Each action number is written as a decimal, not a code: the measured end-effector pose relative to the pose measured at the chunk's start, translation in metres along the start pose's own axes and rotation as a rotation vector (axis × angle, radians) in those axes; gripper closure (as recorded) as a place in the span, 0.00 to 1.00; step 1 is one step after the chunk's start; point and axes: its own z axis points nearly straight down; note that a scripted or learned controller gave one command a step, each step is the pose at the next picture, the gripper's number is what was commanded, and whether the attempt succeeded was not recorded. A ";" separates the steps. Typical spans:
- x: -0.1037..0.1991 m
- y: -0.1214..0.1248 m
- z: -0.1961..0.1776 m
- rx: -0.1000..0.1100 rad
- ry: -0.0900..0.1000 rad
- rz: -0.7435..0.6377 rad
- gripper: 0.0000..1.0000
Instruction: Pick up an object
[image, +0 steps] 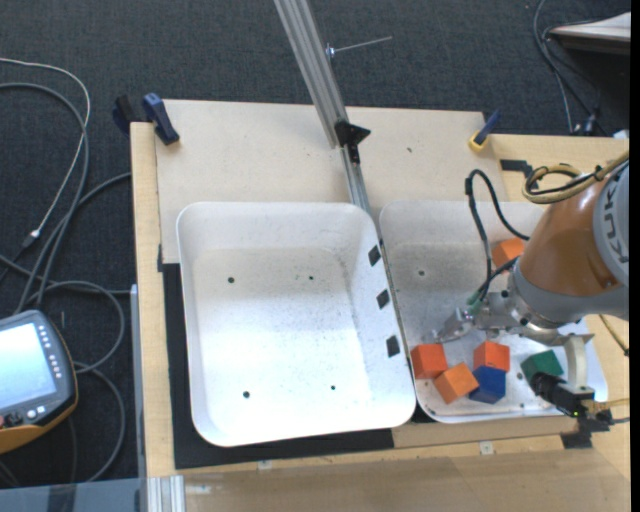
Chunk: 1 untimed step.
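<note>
In the right bin (420, 240), several small blocks lie near the front wall. They are an orange-red block (429, 358), an orange block (458, 381), a second orange-red block (491, 355), a blue block (489, 385) and a green block (545, 363). Another orange block (508, 250) peeks out behind the arm further back. My gripper (458, 324) hangs low over the bin floor, just above and behind the orange-red block at the left of the cluster. I see nothing held in it. The arm's orange band (565, 250) covers part of the bin's right side.
The left bin (200, 300) stands beside the right one, and a raised divider with black clips (385, 298) separates them. A metal pole (320, 80) slants across the back of the bench. Cables loop near the arm at the upper right.
</note>
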 end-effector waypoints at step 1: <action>-0.031 0.086 -0.001 -0.011 -0.005 -0.004 0.00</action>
